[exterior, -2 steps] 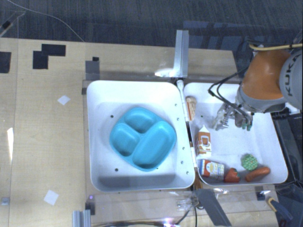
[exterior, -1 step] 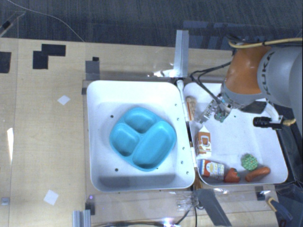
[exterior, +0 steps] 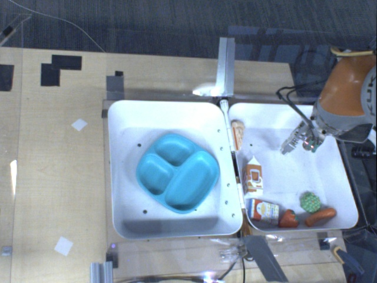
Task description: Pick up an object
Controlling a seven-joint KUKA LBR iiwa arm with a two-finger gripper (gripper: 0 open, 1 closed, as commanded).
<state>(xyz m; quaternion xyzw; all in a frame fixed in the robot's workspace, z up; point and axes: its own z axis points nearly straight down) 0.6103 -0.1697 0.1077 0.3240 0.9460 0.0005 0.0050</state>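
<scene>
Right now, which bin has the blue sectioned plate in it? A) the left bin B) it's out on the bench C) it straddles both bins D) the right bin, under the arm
A: the blue sectioned plate lies flat in the middle of the left bin, while the right bin holds the small food items and has the gripper over it.

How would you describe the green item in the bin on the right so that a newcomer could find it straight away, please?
Start at the right-hand white bin, the one the arm reaches into, and look to its near right corner. The green item is a small, bumpy, rounded ball lying just above an orange carrot-like piece. It is the only green thing there; its neighbours are orange, red or carton-shaped.
</scene>
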